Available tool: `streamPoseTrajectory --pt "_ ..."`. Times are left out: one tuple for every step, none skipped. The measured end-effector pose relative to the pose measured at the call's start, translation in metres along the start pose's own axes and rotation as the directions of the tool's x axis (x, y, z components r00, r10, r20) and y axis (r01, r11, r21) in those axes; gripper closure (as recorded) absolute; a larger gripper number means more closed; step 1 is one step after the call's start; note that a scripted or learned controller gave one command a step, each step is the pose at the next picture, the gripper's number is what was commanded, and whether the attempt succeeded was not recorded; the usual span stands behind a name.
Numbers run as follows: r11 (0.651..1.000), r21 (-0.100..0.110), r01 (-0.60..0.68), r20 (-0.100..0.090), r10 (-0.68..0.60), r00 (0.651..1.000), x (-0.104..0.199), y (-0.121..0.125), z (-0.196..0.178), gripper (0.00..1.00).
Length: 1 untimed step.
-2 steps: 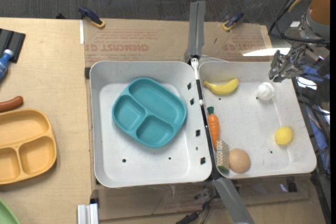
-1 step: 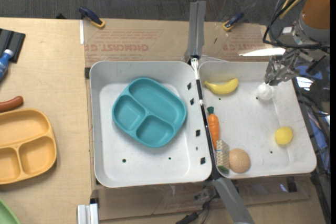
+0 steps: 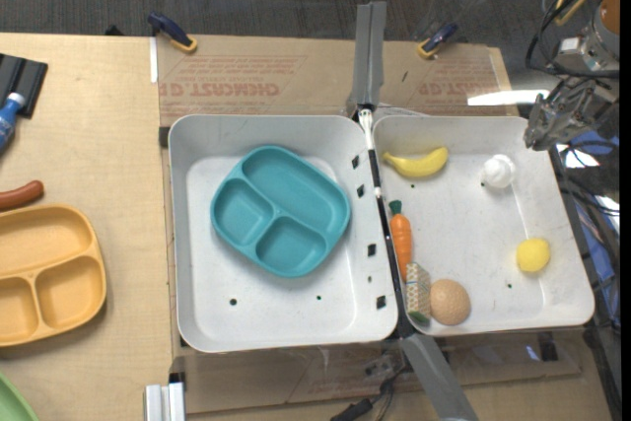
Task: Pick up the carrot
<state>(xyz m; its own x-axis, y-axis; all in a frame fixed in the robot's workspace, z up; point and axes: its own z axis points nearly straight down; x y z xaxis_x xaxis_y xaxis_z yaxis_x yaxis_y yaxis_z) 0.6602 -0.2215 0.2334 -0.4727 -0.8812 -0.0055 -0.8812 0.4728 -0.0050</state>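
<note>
Carrot lying along right bin's left wall, below banana. Gripper hovering over far right rim. Cannot tell fingers' opening; nothing visibly held.

Teal tray, banana, lemon

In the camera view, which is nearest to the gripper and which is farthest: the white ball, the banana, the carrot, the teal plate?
From the gripper at the right bin's upper right edge:
1. White ball, upper right of the right bin.
2. Banana, upper left of that bin.
3. Carrot, along its left wall.
4. Teal plate, in the left bin.
</note>
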Motion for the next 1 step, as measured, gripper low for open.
streamPoseTrajectory --pt "0.996 -0.003 0.095 0.0 -0.095 0.996 -0.0068 0.0043 0.0159 1.0"
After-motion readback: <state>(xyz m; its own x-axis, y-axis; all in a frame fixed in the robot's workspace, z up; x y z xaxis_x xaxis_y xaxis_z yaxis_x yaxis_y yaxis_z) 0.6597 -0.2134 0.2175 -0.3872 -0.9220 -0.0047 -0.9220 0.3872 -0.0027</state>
